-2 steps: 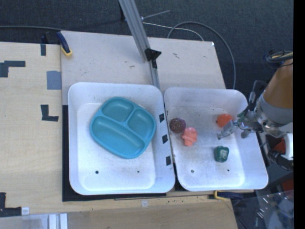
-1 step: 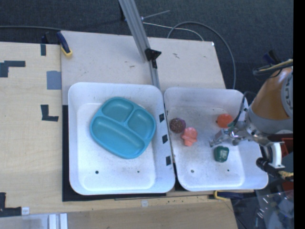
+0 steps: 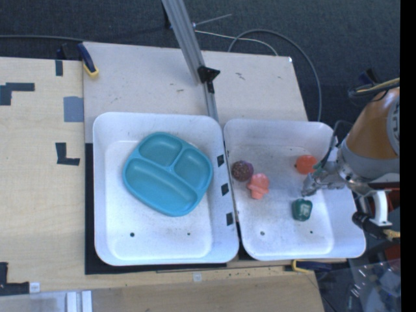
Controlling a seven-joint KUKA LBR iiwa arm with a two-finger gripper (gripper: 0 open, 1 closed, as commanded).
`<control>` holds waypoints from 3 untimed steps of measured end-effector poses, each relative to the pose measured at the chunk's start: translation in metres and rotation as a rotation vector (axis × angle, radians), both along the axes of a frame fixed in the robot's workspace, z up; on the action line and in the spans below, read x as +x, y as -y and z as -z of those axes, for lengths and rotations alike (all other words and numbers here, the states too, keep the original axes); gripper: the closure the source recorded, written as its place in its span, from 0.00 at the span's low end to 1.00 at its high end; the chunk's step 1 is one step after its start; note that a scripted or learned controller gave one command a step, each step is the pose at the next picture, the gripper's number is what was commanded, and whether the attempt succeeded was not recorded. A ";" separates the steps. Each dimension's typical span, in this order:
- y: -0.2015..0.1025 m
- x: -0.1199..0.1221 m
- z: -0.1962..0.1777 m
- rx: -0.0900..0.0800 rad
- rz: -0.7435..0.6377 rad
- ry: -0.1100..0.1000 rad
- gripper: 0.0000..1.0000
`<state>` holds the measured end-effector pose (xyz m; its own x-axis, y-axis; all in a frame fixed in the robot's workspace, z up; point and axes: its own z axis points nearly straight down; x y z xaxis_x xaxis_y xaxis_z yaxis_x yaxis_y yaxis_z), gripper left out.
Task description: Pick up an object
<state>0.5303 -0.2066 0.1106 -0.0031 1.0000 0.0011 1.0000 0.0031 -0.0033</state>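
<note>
Nothing lifted yet.
The gripper (image 3: pixel 311 188) hangs low at the right of the frame, just above the green object (image 3: pixel 301 209) in the right bin (image 3: pixel 279 242); whether it is wide or narrow cannot be told, and the grasp remains.

view: single fixed camera | position: above the surface (image 3: pixel 39 174) | facing: down at a slant | range: moderate, both white bins (image 3: pixel 104 194) in frame side by side | arm (image 3: pixel 374 135) entering from right edge
</note>
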 end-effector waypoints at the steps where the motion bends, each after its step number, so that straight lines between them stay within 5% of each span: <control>1: -0.009 -0.004 -0.055 -0.002 0.001 0.007 1.00; 2: -0.013 0.000 -0.118 -0.003 0.000 0.009 1.00; 3: -0.014 0.000 -0.119 -0.001 0.001 0.003 1.00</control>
<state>0.5308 -0.1926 0.2294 -0.0021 1.0000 0.0000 1.0000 0.0021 -0.0004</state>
